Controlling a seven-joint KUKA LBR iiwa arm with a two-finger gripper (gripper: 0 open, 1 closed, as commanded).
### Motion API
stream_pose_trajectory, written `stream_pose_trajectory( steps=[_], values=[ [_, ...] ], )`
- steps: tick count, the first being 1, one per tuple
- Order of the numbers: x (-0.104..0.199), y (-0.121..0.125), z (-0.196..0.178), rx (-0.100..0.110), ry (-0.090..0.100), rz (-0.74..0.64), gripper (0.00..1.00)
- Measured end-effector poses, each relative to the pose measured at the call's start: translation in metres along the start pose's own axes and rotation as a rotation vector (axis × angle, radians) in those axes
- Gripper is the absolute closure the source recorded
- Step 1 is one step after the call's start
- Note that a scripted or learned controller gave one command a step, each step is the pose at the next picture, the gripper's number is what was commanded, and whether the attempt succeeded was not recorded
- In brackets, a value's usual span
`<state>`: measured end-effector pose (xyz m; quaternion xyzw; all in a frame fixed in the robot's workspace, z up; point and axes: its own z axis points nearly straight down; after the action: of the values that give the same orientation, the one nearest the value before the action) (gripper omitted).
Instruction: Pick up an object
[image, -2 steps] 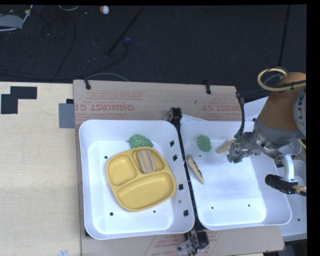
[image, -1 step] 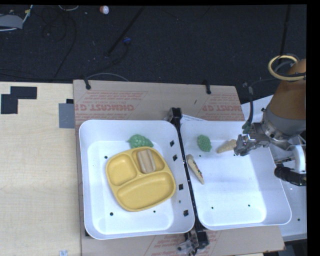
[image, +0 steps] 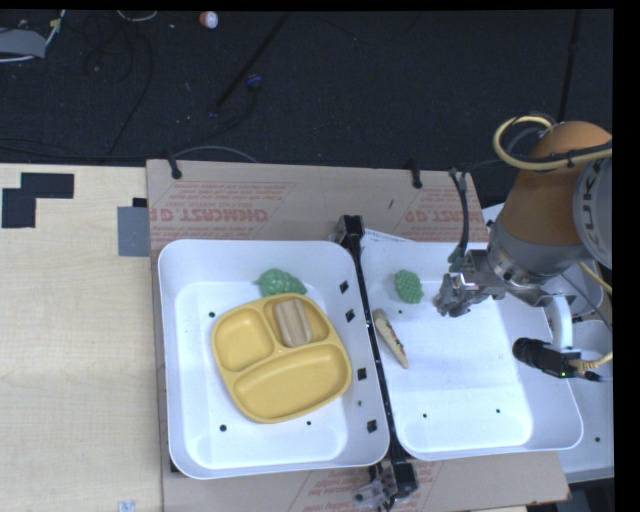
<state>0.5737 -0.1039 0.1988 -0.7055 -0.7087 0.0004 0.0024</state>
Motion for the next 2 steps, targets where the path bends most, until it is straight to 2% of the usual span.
stream_pose_trajectory(
  steps=[1, 2],
  values=[
    [0.049, 0.008, -0.009, -0.002, -0.001, 0.0, 1.0],
    [0.099, 0.0, -0.004, 0.001, -0.001, 0.0, 1.0]
  ],
)
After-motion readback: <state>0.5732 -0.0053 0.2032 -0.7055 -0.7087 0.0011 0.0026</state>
